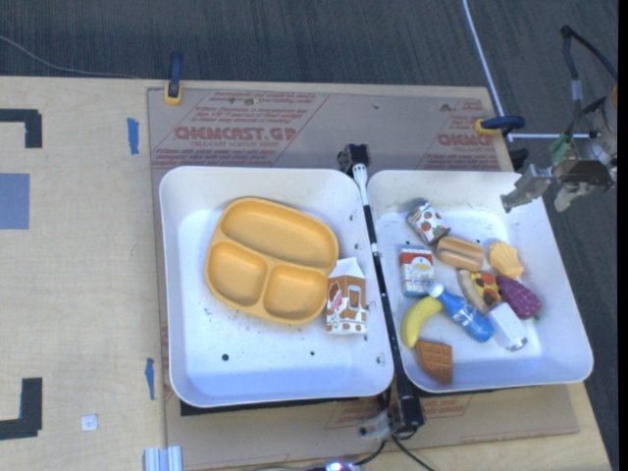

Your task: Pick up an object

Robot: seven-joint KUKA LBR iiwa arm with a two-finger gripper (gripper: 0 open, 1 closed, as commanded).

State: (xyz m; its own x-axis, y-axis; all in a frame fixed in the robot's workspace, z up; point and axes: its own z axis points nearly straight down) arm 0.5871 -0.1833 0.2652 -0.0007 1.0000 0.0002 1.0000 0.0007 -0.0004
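At the right edge, the gripper (543, 192) hangs above the right bin (564, 356), its grip impossible to tell; toy foods such as the hot dog (459, 253) cluster below, within reach.

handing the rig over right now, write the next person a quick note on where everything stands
Gripper: above the far right edge of the right bin, holding nothing that can be seen; too small to tell whether it is open.
Right bin: toy food in a cluster, with a hot dog, banana, blue bottle, purple eggplant and waffle.
Left bin: yellow divided plate, with a small carton beside it.
Done: nothing lifted yet.
Left: lower onto one item, grip it and lift.
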